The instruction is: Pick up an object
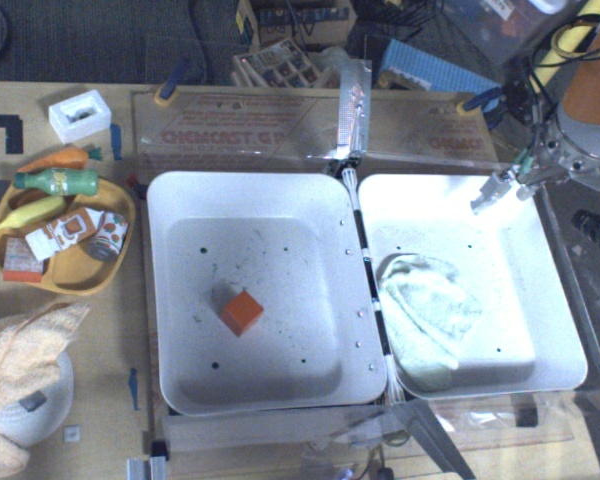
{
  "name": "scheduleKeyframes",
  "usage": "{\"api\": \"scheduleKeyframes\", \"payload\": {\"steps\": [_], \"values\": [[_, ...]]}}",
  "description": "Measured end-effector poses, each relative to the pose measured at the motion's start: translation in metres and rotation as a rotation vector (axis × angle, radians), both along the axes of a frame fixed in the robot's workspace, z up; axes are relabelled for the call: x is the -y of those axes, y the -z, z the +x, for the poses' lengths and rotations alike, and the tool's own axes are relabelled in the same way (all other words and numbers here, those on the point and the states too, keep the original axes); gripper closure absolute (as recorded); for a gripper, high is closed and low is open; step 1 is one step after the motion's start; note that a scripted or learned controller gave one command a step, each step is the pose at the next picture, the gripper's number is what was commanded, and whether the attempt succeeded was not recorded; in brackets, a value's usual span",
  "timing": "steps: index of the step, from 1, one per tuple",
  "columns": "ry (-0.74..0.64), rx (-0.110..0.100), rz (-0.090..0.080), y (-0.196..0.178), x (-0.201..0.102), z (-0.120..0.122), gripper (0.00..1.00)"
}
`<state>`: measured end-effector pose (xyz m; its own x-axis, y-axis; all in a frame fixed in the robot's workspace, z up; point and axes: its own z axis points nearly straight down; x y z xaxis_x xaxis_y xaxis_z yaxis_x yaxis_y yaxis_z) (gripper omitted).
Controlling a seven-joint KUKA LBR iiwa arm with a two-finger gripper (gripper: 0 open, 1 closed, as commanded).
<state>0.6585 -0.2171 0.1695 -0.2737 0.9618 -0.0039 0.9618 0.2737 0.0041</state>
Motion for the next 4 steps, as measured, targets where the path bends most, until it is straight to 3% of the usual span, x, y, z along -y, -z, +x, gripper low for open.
{"api": "scheduleKeyframes", "payload": {"steps": [1,2,3,4], "values": [[0.132,-0.005,0.003,-0.032,-0.068,-0.065,0.0],[0.162,-0.005,0.003,0.059,-0.122,-0.077,0.0],[0.19,0.006,0.005,0.08,-0.098,-0.1,0.0],[0.145,0.008,0.002,0.079,-0.115,-0.052,0.0]]}}
